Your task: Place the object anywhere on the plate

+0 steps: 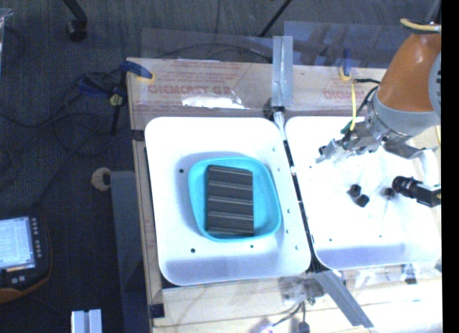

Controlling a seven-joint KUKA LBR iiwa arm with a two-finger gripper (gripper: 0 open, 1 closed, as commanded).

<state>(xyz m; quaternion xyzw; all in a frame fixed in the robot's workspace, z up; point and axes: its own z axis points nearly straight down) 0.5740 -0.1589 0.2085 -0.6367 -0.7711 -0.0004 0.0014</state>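
Note:
A dark grey ribbed block (229, 199) lies flat in the middle of the light blue plate (268, 202), which rests in the left white bin (166, 159). My gripper (378, 190) hangs over the right white bin (344, 242), well to the right of the plate. Its two black fingertips (356, 194) stand apart, so it is open with nothing between them. The grey arm with its orange band (410, 66) comes in from the upper right.
A metal post (282, 66) rises at the back between the two bins. Cardboard sheets (193, 84) lie behind the bins. A tablet (18, 247) and cables lie on the floor to the left.

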